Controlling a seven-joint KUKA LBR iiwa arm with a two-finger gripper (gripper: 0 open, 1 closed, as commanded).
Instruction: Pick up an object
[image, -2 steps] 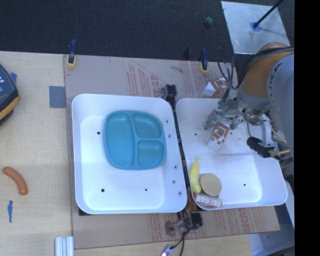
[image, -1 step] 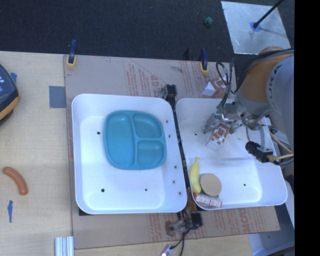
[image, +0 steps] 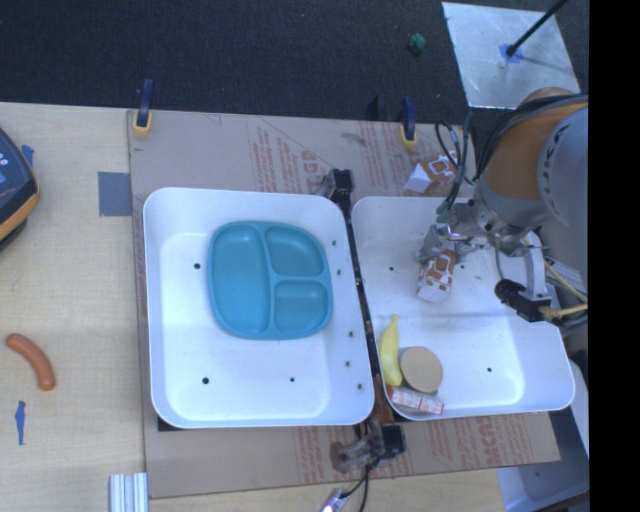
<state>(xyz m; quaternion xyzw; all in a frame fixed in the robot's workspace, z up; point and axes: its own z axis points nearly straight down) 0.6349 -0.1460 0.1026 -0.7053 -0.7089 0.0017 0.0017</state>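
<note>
My gripper (image: 444, 246) is low over the back middle of the right bin (image: 520, 385). A small brown-and-white packet (image: 437, 277) lies tilted right under it, and the packet's upper end sits between the fingertips, which look shut on it. At the front left of the same bin lie a yellow banana (image: 390, 350), a round tan disc (image: 421, 368) and a small wrapped bar (image: 415, 402). The grey arm with its orange band (image: 520, 150) reaches in from the right.
The left bin (image: 170, 330) holds a blue divided plate (image: 270, 280). A second brown packet (image: 430, 176) lies outside, behind the right bin. A sausage (image: 32, 360) rests on the bench at far left, near a dark device (image: 12, 190). Cables (image: 545, 300) hang beside the wrist.
</note>
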